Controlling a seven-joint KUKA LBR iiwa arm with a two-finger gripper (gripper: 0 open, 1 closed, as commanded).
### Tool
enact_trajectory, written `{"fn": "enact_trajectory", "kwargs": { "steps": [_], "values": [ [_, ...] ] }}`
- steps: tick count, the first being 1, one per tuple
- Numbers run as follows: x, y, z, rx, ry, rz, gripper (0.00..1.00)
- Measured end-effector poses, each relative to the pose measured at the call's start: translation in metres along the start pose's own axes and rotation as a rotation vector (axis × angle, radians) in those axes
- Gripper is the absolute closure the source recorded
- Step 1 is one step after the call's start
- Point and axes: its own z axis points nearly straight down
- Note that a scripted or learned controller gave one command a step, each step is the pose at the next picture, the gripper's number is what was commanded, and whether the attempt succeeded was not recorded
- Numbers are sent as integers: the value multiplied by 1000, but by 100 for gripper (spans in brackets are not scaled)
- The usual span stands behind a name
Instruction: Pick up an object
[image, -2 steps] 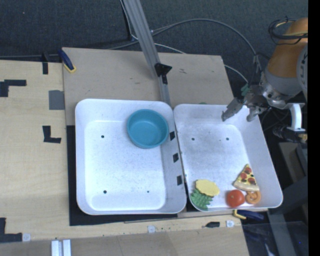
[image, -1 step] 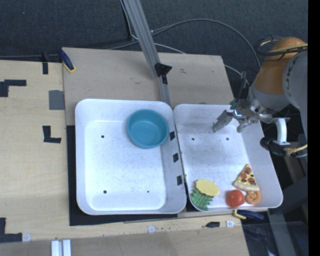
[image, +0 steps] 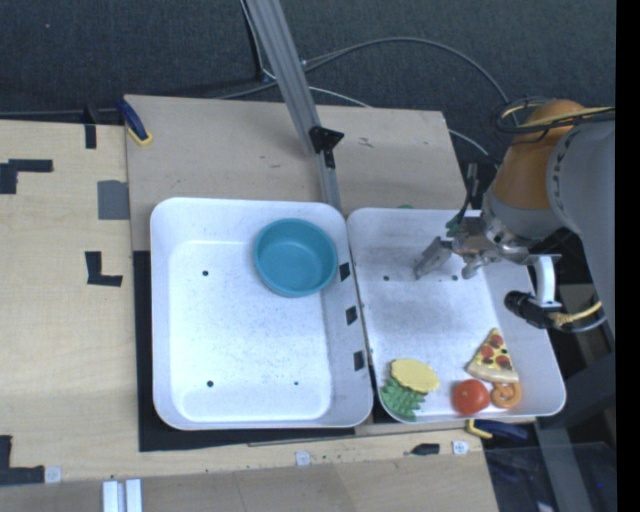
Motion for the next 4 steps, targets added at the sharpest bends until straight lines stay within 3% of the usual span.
{"fn": "enact_trajectory", "kwargs": {
  "steps": [1,4],
  "values": [
    [0,1,-12,-4,-1,0,100],
    [-5,-1,-132,-7,-1,1,100]
  ]
}}
